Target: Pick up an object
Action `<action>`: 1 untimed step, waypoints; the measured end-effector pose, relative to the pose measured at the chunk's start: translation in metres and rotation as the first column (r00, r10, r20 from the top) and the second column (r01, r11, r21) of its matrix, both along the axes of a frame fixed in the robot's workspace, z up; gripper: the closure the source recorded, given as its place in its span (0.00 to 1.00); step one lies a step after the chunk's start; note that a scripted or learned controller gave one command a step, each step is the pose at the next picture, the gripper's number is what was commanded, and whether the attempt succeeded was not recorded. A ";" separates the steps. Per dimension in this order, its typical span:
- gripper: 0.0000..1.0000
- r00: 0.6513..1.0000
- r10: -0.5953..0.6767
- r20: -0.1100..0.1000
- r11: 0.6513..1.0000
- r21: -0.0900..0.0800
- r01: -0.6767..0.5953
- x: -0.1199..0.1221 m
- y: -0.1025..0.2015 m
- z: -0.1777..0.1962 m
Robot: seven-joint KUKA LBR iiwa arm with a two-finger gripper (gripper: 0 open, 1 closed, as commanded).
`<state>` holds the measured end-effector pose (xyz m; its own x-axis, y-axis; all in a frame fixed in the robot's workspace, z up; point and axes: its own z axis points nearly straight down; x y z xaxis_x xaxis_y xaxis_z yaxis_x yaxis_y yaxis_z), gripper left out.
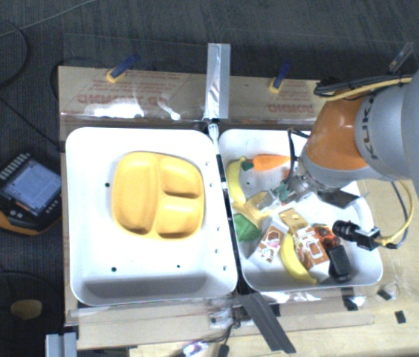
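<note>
I see a yellow divided tray (157, 194) in the left bin (91, 274). Right of it, the right bin (365, 270) holds bananas (296, 259), a carrot (271, 161) and the gripper (287, 190), whose grip I cannot tell.

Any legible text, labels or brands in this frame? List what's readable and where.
"KUKA", partly visible, running vertically on the grey robot arm.
Red print on the clear plastic sheet taped to the bench edge: too blurred to read.
Screen of the orange-edged handheld pendant: too small to read.
Small printed snack packets in the right white bin: print unreadable.
</note>
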<state>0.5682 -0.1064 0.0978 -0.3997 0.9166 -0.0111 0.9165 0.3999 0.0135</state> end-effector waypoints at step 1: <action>1.00 0.983 -0.181 -0.018 0.983 0.004 0.181 -0.014 -0.021 0.060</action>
<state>0.5541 -0.1275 0.1577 -0.2269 0.9739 -0.0006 0.9739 0.2269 -0.0016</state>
